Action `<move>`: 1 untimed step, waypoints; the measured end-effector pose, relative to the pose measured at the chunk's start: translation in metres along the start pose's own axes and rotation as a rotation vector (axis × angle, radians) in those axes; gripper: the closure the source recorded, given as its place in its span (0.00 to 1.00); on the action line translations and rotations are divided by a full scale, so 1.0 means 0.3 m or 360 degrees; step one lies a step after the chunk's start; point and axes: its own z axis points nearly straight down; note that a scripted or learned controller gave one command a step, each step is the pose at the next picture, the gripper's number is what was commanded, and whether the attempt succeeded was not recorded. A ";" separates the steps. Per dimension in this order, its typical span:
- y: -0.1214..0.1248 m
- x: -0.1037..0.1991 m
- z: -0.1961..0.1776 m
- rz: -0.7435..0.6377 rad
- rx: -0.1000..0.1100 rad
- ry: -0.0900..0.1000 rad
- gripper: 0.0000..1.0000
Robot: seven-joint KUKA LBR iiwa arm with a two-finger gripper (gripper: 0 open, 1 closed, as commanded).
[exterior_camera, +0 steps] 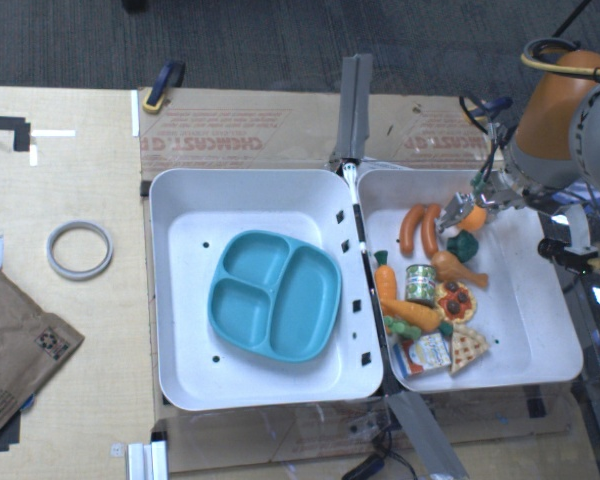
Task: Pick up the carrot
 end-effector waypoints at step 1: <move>0.002 -0.001 -0.033 -0.0002 -0.0003 -0.0002 1.00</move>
